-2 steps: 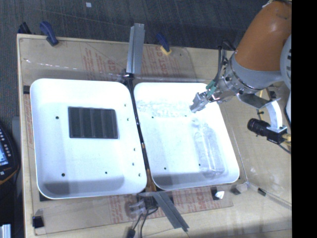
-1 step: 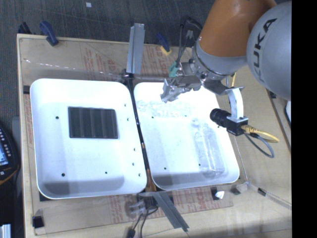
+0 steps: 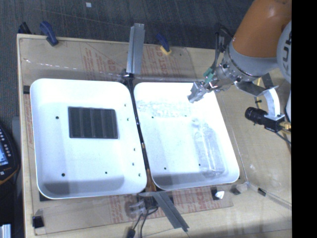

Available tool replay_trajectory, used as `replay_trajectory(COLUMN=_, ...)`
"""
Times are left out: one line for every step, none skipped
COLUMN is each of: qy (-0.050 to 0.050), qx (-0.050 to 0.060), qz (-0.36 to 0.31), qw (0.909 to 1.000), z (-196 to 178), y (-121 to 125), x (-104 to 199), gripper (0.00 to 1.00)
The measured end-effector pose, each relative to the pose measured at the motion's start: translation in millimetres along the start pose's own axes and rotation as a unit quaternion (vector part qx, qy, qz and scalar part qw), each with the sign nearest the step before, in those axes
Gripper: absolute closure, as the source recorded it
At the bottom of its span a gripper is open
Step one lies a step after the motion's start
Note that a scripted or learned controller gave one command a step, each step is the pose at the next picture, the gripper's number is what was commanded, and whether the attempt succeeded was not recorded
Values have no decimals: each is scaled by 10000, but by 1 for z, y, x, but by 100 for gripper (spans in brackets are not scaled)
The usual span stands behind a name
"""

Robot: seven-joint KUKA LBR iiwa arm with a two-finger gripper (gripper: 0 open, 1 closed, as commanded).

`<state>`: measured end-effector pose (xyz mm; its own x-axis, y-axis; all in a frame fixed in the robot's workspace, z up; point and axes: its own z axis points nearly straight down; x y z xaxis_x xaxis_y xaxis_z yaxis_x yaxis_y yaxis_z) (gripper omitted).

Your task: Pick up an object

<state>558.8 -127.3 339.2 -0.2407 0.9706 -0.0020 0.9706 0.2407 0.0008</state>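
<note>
At the near edge of the bench (image 3: 257,207), a grey metal bracket (image 3: 166,213) lies slanted just in front of the gap between the two bins, with a cable (image 3: 134,227) trailing off beside it.

The left bin (image 3: 44,182) and the right bin (image 3: 163,180) sit side by side, their inner rims almost touching.

In the right bin, a clear bottle (image 3: 208,148) lies on its side along the right wall, its length running from the near corner toward the far one. It is see-through and hard to make out against the white floor. Farther back in the same bin, a faint patch of clear, crinkled material (image 3: 161,108) lies near the far wall; what it is cannot be told.

In the left bin, a dark ribbed block (image 3: 93,123) lies flat, toward the far half and apart from every wall.

Above the far right corner of the right bin hangs the gripper (image 3: 197,93), pointing down and to the left, well apart from the bottle and with nothing visibly held. Whether it is open or closed cannot be told at this angle. Behind it the orange band (image 3: 262,21) of the arm rises to the right, and a small black cylinder (image 3: 260,116) sticks out beside the bin's right rim.

At the far edge, a grey upright post (image 3: 135,48) stands behind the gap between the bins, flanked by two blue clamps (image 3: 49,33).
</note>
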Motion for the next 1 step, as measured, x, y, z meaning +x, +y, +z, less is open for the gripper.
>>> replay_trajectory(qy=14, qx=30, qz=2064, qw=9785, z=15, y=-30, x=72, gripper=100)
